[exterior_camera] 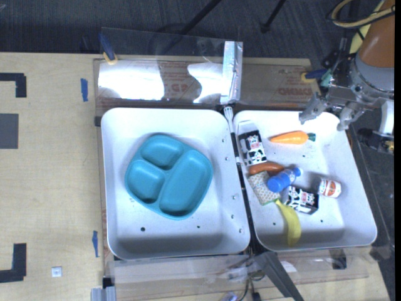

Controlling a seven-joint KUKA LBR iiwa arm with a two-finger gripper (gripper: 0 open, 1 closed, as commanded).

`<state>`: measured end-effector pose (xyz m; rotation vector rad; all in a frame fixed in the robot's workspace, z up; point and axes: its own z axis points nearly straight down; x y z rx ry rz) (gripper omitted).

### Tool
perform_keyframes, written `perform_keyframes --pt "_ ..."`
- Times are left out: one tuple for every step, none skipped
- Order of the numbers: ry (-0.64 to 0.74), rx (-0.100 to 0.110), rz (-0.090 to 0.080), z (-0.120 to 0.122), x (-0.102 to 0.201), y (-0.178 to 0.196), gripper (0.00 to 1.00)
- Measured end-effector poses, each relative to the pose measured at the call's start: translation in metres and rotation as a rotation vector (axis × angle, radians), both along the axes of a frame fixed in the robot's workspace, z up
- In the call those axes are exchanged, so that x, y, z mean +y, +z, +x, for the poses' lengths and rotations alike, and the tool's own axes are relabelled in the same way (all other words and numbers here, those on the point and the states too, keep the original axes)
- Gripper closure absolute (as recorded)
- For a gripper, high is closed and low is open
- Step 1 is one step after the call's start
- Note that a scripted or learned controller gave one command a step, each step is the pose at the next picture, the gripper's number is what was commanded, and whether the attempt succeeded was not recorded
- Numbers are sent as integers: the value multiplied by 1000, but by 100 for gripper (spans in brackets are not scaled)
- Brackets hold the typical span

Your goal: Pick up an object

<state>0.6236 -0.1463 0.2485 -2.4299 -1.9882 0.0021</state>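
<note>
Claw (327, 113) hangs with its fingers apart, holding nothing, over the far edge of right bin (357, 193), near the carrot (289, 138).

Arm (379, 42): orange rounded band over a grey metallic wrist section. Yellow cable (351, 8) looped beside it, black cabling below. Hand (327, 115): two pale grey fingers (311, 111) on a grey body.

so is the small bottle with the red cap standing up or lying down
Lying down. The small bottle rests on its side on the floor of the right bin, its red cap pointing right, beside the black-and-white carton.
</note>
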Motion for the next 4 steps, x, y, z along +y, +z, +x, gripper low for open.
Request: perform_keyframes --pt "-169 -2 -1 35 28 -43 0" --pt "-144 -3 -1 38 2 -154 0" --pt "-147 1 -2 38 0 -145 100" --pt "-65 -2 -1 44 20 -55 100"
